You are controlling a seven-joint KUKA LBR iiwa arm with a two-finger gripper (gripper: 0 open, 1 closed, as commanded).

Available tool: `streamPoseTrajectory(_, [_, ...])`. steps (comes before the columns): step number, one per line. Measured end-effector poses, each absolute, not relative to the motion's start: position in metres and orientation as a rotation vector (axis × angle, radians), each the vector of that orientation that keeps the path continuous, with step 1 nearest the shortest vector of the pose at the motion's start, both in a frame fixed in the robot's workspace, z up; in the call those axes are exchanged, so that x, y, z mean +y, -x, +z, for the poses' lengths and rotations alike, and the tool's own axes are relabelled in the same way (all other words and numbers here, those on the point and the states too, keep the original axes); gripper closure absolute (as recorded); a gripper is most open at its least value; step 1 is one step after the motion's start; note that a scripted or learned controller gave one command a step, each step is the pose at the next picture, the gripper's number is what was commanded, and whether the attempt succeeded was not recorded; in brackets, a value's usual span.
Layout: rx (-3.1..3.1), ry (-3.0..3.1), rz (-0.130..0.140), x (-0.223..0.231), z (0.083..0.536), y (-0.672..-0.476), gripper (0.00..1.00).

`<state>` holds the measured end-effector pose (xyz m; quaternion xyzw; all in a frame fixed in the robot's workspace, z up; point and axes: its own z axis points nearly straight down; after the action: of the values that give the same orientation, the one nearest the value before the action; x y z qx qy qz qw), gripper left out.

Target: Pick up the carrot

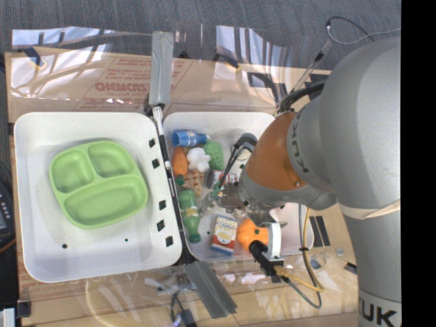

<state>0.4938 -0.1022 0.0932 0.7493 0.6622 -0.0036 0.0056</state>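
1. Camera view: two white bins sit side by side on the bench. The left bin holds a green divided plate. The right bin is crowded with small things.
2. The carrot lies at the right bin's left edge, just beside the wall between the bins. A blue bottle is just above it, a white lump touches its right side, and a green bottle lies below along the same wall.
3. The arm's orange band hangs over the bin's right half. The pincer sits under the wrist near the bin's middle; whether it is wide or narrow cannot be told.
4. A carton and an orange ball lie near the bin's front edge.
5. Risks, as I judge them: the carrot is hemmed in, so the pincer may strike the wall, catch a neighbour instead, or mistake the ball for it.
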Motion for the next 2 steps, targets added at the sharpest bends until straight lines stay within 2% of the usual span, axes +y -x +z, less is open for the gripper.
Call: streamPoseTrajectory(2, [2.073, -2.345, -0.011, -0.1022, 0.0932, -0.4938, 0.00])
